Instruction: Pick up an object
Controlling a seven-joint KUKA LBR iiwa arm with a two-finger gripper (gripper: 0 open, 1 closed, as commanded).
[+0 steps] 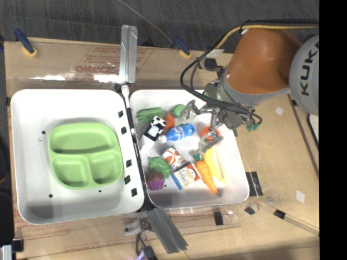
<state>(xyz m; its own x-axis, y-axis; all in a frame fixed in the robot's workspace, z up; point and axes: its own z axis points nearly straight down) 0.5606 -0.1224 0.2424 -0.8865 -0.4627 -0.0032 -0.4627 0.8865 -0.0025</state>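
While the arm [260, 64] reaches over the right bin [234, 184], its pincer [205, 118] hangs low above the toys near that bin's far edge, beside the blue bottle [180, 132] and just short of the carrot [206, 175]. Whether it is open or closed I cannot tell. No object looks lifted, so the pick seems not yet done. A green tray [84, 156] lies in the left bin [27, 107].

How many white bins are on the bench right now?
2. The left bin holds a green divided tray. The right bin beside it holds the toy food pile, with the gripper over it.
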